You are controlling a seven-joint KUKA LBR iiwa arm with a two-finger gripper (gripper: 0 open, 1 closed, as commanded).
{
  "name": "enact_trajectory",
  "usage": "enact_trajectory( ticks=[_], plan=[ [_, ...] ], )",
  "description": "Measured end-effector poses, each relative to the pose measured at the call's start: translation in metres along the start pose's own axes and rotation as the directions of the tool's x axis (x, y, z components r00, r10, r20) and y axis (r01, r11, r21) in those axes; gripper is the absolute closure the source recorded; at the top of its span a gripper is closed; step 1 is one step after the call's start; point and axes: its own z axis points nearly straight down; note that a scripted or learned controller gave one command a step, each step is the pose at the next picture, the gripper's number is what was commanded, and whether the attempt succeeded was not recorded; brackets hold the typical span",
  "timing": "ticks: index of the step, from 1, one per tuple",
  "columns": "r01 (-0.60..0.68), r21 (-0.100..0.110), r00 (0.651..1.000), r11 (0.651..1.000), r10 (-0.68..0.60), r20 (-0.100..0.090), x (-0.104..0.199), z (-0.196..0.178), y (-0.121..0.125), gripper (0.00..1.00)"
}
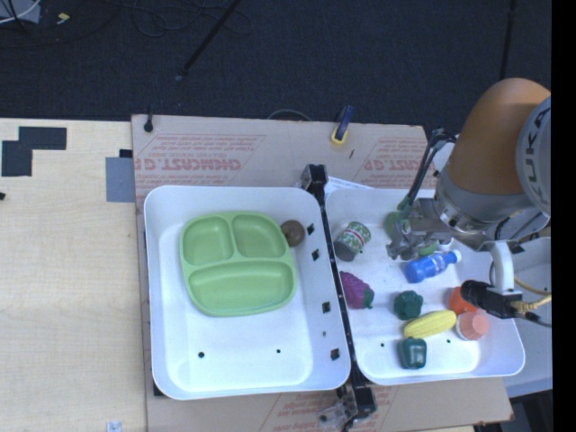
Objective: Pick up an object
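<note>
The right bin [504, 363] crowds the pickable toys together: a small can [352, 238], purple grapes [356, 290], a corn cob [430, 323] and a blue bottle [429, 265]. The left bin [171, 349] carries a green divided plate [238, 263]. The hand [408, 233] hangs low just above the bottle, likely its target; whether its grip is apart or together, I cannot tell.

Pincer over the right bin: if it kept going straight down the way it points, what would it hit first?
Most likely the blue bottle, which lies right under and against the pincer. From this slanted view the height is hard to judge, so it could instead land on the bin floor just beside the bottle.
</note>
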Motion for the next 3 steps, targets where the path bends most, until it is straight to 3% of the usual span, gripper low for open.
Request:
enact_trajectory(
  ticks=[2, 3],
  plan=[
    [0.002, -0.001, 1.000, 1.000, -0.002, -0.001, 0.096, -0.013, 0.008, 1.00],
    [-0.003, -0.001, 1.000, 1.000, 0.003, 0.002, 0.091, -0.012, 0.009, 1.00]
  ],
)
